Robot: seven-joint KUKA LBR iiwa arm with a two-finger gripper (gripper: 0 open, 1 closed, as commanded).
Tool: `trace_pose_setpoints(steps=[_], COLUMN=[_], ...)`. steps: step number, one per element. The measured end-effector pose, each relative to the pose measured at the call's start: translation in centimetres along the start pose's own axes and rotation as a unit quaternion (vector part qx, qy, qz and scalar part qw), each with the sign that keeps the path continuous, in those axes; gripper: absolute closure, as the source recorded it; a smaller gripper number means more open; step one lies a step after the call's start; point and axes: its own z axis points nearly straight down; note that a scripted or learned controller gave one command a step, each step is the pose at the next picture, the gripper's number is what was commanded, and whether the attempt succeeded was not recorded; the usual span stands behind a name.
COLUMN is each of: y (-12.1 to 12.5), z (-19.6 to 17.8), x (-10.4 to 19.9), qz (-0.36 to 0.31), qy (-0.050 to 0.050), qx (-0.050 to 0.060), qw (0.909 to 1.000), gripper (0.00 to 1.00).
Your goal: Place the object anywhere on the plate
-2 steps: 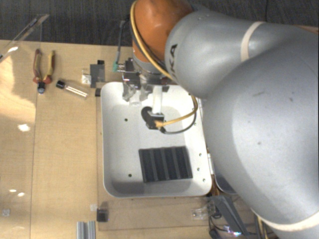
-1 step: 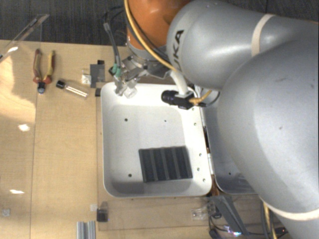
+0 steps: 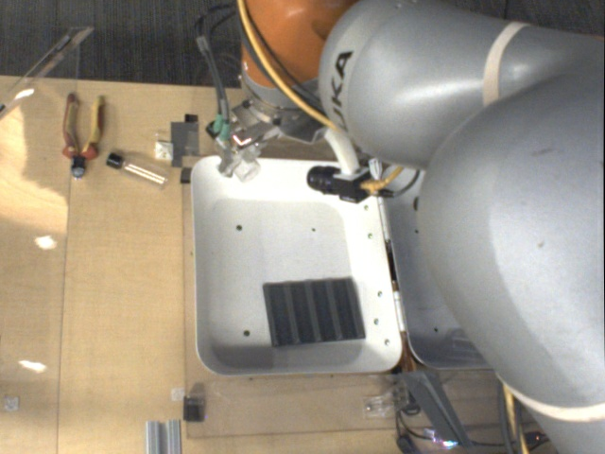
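A dark grey ribbed plate (image 3: 313,311) lies flat on the floor of the left white bin (image 3: 219,282), toward its front right. My gripper (image 3: 237,165) hangs over the bin's back left corner, well away from the plate. No object is visible at its tip. A small black piece (image 3: 333,181) sits by the bin's back wall where a white and a yellow cable end; I cannot tell whether it is a loose object or part of the arm.
The big grey arm (image 3: 473,159) covers most of the right bin (image 3: 430,343) and the upper right. On the wooden bench to the left lie red-handled pliers (image 3: 81,129), a small tube (image 3: 137,167) and a black bracket (image 3: 185,140).
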Motion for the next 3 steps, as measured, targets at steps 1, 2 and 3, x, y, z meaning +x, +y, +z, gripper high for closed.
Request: trace_pose_setpoints(steps=[1,2,3], y=[0.1,0.0,0.0], z=[-1.2,7.9,14.5], x=[0.0,-1.2,-2.1], qz=[-0.001,0.0,-0.093], qy=[0.0,0.001,-0.002], qx=[-0.002,0.004,-0.003], qw=[1.0,1.0,0.9956], gripper=[1.0,1.0,1.0])
